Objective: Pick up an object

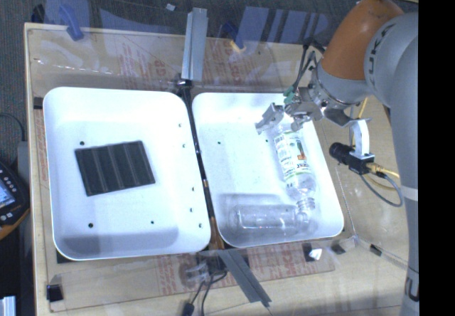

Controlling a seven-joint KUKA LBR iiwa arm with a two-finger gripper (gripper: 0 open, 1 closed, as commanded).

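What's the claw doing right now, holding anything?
Claw: over the right bin, at the top end of the labelled clear bottle; open or shut cannot be told, and no grasp is visible.

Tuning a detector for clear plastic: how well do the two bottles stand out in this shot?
Camera view: the labelled bottle reads clearly; the clear bottle nearly melts into the right bin, faint highlights only; the claw looks soft and slightly blurred.

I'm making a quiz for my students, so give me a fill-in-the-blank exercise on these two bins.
1. The dark ribbed rectangular mat lies in the ____ white bin.
2. The clear plastic labelled bottle lies in the ____ white bin.
3. The two-finger gripper is above the ____ bin.

Missing words: left; right; right
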